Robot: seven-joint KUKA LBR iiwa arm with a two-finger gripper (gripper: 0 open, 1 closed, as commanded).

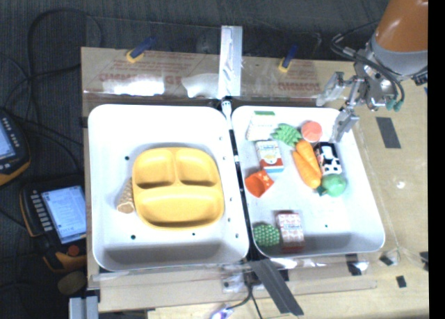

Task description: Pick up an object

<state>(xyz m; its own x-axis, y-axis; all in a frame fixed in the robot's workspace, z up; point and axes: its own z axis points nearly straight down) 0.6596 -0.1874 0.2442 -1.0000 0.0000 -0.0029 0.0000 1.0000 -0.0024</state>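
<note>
While the gripper [345,105] hangs spread and unladen above the right bin's [361,192] top right corner, the carrot [306,163] lies inside among other toys; yellow tray [178,189] occupies the left bin [104,172].

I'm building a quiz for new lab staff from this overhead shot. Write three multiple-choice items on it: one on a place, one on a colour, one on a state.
1. Where does the divided tray lie?
A. in the left bin
B. in the right bin
C. on the bare bench

2. What colour is the tray?
A. blue
B. yellow
C. black

3. How does the toy carrot stand to the pincer?
A. clamped in it
B. hanging from it
C. lying in the right bin, apart from it

Answers:
1 A: the tray sits inside the left bin, beside an ice-cream cone.
2 B: its three compartments are all yellow.
3 C: the carrot rests on the floor of the right bin, and the pincer is above the bin's upper right corner.
</note>
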